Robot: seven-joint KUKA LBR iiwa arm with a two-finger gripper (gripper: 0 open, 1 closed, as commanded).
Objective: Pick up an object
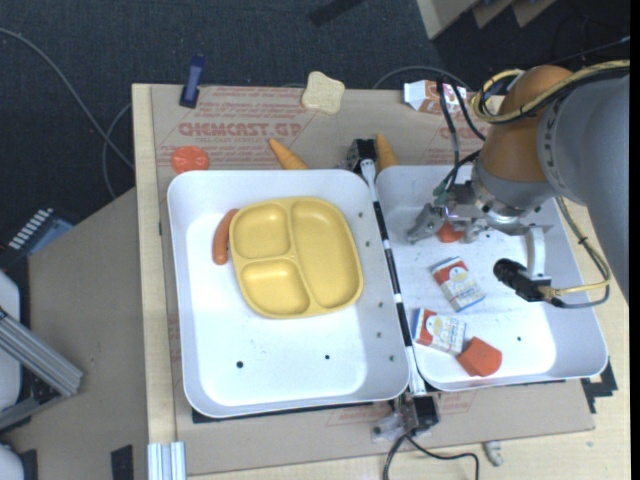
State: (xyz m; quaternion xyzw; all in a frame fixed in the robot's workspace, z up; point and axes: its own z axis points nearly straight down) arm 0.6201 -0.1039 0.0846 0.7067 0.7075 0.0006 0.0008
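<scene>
In the right bin (560,353), pincer (447,224) low at the far left part, whether apart or together cannot be told, small orange-red object (451,233) just beneath it, two cartons (458,283) nearer, red block (481,358) beyond those, yellow divided tray (297,256) in left bin (300,373).

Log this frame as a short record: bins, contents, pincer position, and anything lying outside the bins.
left bin: yellow divided plate, sausage beside the plate's left edge
right bin: two small cartons, red block
pincer: low over the right bin's upper part, above a small orange item; grasp not visible
outside the bins: bread slice, carrot, blue item
</scene>
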